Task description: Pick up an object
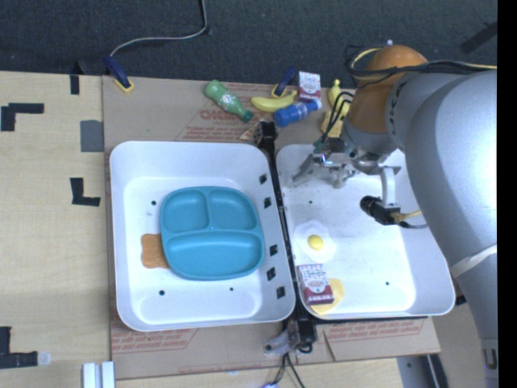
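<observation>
Arm: grey KUKA arm (452, 160) is reaching in from the right, its orange band (380, 95) sitting above the wrist, over the far part of the right bin.
Gripper: the gripper (303, 172) is hanging over the far left corner of the right bin (404, 289), close to the divider between the bins; its metal fingers are pointing left and down. Nothing is showing between them; how wide they are standing cannot be told from this slant.
Right bin contents: a fried egg toy (314, 241) is lying near the left wall, well clear of the gripper; a small red-and-white carton (314, 281) is lying at the near left corner, overlapping a yellow flat piece (335, 291).
Left bin: the left bin (129, 217) is holding a blue divided plate (212, 233); an orange flat piece (151, 251) is poking out from under the plate's left edge.
Bench behind bins: a green bottle (228, 100), a banana (272, 102), a blue bottle (296, 112) and a small carton (309, 83) are lying on the cardboard, outside both bins.
</observation>
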Tool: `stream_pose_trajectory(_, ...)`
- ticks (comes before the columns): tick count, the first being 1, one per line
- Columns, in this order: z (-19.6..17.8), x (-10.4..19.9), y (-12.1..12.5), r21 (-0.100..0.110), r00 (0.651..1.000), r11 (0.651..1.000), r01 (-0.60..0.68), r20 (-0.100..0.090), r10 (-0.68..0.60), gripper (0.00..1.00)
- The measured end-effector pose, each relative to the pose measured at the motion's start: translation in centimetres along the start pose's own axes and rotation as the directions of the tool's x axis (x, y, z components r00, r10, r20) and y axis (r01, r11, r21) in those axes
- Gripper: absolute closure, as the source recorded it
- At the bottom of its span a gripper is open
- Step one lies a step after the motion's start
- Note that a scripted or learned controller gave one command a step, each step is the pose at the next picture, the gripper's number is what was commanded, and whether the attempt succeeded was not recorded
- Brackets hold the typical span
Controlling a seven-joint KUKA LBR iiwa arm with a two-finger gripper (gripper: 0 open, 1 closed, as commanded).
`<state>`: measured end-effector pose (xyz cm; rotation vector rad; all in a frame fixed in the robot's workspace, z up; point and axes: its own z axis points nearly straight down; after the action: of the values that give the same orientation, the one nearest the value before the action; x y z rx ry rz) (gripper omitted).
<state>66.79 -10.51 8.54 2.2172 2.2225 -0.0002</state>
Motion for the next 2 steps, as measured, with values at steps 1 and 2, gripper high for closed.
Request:
stream_pose_trajectory(1,0.0,0.5,-2.0,0.0,1.0,1.0,-0.002,0.001,0.002,0.0)
stream_pose_trajectory(2,0.0,-0.3,0.1,-0.001,1.0,1.0,-0.001,-0.001,0.001,0.0)
